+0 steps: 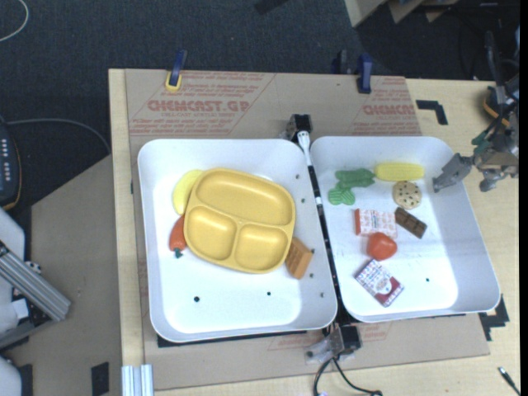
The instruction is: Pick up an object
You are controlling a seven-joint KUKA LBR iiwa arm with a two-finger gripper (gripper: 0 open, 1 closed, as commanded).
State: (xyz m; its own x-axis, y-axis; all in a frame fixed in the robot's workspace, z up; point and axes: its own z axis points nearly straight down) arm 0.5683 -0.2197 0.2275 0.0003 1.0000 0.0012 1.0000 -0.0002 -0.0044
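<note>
Nearest the lower edge of the frame, in the right bin, a small red-and-white packet lies flat and tilted; it looks light and crinkly, and a pinch across its short sides would probably serve. Just above it sits a red tomato-like toy, rounded and likely smooth plastic, so I would expect it to slip unless the fingers close across its widest part. Touching it from above is a red-and-white wrapper, with a brown bar just beside it to the right, stiff-looking and narrow enough to grip across its width.

Further up are a round cookie, a green leafy piece and a yellow corn cob. The cob seems the kindest target: firm, lying apart from its neighbours, and easy to take across its middle.

In the left bin a yellow divided tray covers much of the floor, with a red pepper, a yellow piece and a tan block tucked at its edges.

At the frame's right edge the gripper hovers over the right bin's upper right rim, fingers spread apart and carrying nothing, well apart from every toy.
</note>
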